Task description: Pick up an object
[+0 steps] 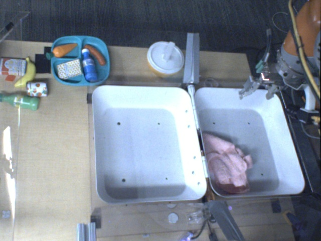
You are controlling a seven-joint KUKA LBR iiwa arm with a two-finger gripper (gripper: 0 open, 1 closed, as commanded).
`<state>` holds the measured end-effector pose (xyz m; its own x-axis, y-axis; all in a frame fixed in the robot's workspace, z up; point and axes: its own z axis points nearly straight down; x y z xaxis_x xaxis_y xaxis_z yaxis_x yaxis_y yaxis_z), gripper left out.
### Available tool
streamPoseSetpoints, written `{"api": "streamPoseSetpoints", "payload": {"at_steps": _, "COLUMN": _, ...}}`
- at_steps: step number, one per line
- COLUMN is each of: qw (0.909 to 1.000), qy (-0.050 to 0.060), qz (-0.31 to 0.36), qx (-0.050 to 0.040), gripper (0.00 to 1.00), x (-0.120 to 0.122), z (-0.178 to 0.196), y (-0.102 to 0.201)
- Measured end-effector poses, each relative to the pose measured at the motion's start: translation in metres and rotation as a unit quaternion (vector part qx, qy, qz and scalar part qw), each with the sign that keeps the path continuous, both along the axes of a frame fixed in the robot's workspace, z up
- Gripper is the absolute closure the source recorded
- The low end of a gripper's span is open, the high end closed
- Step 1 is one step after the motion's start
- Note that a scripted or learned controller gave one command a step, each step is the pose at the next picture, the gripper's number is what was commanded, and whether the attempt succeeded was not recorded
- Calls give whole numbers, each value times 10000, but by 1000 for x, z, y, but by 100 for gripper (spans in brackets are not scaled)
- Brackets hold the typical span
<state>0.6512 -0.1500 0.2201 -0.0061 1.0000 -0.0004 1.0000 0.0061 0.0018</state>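
A crumpled pink cloth [228, 163] lies in the right bin [281, 134], against its near left corner, with a darker red patch at its front edge. My gripper [260, 90] hangs over the far right rim of that bin, well behind and to the right of the cloth. Its two fingers are spread apart and nothing sits between them. The grey arm with its orange band rises toward the top right corner.
The left bin [145, 144] sits beside the right one. A metal bar [190, 59] stands behind the seam. A white lidded cup [165, 57], a blue divided tray [80, 59] of toy food, a banana [26, 73], a can [36, 89] and a green bottle [20, 101] rest on the bench.
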Motion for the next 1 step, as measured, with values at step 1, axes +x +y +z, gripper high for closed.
{"api": "streamPoseSetpoints", "payload": {"at_steps": 1, "qw": 9974, "qy": 3, "qz": 719, "qx": 1, "gripper": 0, "x": -59, "z": -82, "y": 2}}
